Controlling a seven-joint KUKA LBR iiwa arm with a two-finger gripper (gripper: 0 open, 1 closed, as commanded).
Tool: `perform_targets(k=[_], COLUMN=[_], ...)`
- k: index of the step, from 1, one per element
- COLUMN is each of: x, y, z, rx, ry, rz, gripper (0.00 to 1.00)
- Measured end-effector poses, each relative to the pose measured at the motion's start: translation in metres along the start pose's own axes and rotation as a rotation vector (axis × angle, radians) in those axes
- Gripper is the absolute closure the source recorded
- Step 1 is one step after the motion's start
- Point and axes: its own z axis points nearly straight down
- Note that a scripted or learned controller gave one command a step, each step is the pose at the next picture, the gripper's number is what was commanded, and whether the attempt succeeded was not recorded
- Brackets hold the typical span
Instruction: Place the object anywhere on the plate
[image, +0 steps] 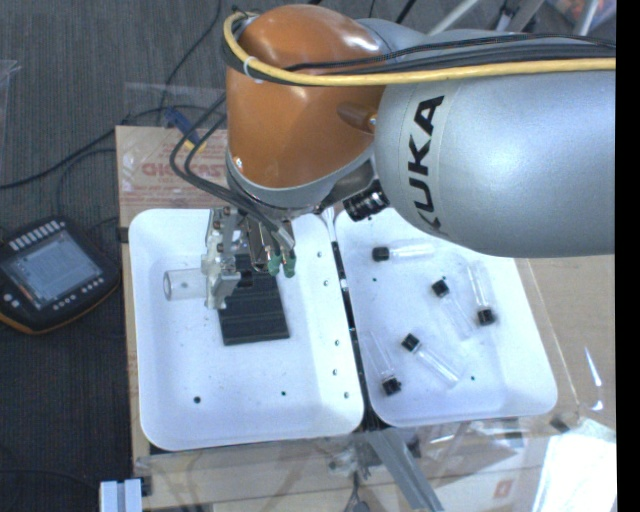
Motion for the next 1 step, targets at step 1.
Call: perform_targets(k=[1], x=[-0.0843], y=[-0.0047], z=[-0.092], rx=[0.001], ry=[-0.002], rz=[0.25], gripper=[1.0])
